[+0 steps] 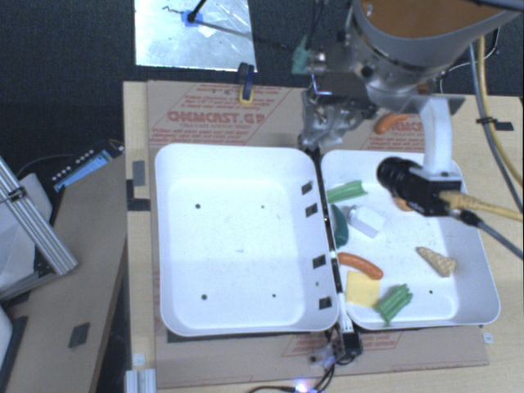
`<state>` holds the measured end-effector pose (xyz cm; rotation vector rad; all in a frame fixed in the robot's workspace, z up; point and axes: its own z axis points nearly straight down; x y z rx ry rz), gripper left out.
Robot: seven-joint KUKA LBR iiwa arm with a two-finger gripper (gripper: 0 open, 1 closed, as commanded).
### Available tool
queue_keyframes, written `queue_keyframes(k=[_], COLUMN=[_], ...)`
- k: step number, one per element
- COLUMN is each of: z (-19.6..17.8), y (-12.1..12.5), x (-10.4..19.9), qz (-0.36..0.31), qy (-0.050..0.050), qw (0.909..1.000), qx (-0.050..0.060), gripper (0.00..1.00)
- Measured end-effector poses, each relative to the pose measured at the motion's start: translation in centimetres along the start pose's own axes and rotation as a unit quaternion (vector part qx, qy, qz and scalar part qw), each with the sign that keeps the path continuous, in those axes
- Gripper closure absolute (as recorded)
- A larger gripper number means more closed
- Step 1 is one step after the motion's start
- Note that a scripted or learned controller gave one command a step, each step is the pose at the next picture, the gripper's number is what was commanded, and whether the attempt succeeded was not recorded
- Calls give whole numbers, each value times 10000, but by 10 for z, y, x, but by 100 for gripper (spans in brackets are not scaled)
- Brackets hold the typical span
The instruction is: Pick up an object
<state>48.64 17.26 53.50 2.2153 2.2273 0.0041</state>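
Right bin (483,301): orange sausage (360,264), yellow block (363,288), green pods (394,301); gripper (323,129) state unclear.

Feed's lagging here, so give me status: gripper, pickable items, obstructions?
Gripper over the bins' far edge, at the divider. Right bin has sausage, yellow block, green pieces. None gripped.

One fixed camera looks down at a slant from above the bench (139,178), taking in both white bins side by side: the left bin (176,219) near the middle and the right bin (471,293) toward the right edge. The arm (417,23) looms large at the top right, close to the lens.
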Motion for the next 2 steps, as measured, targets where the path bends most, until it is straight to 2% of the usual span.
queue_keyframes(k=[2], z=[0], y=[0], x=[6], qz=[3], qy=[-3], qw=[10000], qx=[-1], gripper=[100])
